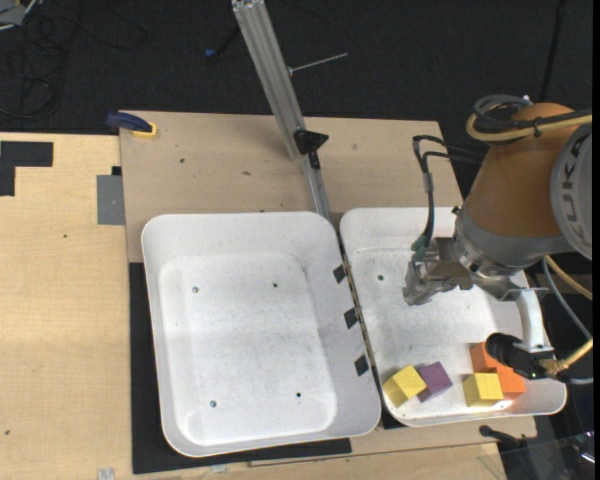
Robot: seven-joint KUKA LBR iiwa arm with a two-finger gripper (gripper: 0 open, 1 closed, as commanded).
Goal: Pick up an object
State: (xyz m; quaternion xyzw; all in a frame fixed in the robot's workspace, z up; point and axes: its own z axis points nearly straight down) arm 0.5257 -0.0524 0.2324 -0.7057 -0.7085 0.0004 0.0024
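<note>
along the right bin's near edge: two yellow blocks, one purple, one orange (pincer opening: cannot tell).

Aluminium rail slants over bench; blue clamp at corner.

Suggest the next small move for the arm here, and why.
Probably shift the gripper toward the near edge of the right bin. It hangs over bare bin floor, while the yellow block and purple block lie together nearer the front rim, so there is nothing under it to pick up.
</note>
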